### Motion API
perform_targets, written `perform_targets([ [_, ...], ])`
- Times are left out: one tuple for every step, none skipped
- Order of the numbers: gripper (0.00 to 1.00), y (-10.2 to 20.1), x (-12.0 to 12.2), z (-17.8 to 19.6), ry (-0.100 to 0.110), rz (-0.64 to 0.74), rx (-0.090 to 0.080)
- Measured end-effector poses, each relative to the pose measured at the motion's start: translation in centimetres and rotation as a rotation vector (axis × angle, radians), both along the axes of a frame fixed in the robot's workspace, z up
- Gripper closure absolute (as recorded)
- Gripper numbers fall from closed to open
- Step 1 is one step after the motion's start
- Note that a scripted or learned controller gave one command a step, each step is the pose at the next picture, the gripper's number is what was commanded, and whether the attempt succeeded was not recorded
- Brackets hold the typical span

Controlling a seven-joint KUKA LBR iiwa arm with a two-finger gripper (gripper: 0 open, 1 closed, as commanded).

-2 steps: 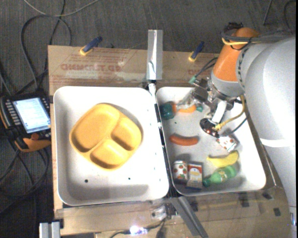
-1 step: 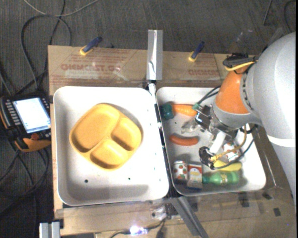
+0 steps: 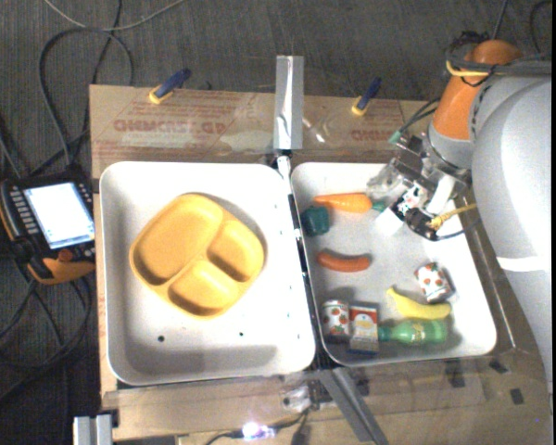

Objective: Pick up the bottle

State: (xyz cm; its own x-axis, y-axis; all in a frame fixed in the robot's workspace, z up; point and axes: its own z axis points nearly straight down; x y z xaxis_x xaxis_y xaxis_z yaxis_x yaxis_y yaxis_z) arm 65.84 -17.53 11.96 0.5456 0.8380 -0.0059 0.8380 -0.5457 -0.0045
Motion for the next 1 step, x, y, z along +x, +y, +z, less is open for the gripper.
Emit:
perform_targets([
  [0.00,3.46,-0.93,-2.40,-0.012,0.071,-0.009],
])
